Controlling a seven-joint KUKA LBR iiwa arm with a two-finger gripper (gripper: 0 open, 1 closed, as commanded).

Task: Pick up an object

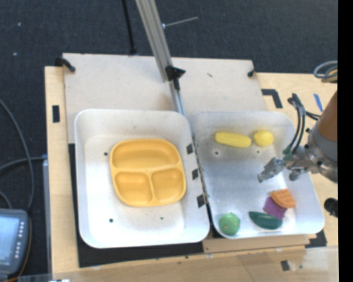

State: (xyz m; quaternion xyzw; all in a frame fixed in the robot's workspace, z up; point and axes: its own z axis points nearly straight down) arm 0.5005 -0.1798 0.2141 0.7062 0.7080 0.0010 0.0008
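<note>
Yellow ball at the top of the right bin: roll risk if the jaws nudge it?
The yellow ball looks round and smooth, so it would probably roll off a glancing push. It sits right beside the long yellow piece near the right bin wall, which may stop it. It looks like a light, rigid plastic toy, probably not fragile.

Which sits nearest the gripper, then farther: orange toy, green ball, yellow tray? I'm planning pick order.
From the gripper in the camera view:
1. orange toy, just below it, right bin.
2. green ball, right bin's lower left corner.
3. yellow tray, left bin.
</note>
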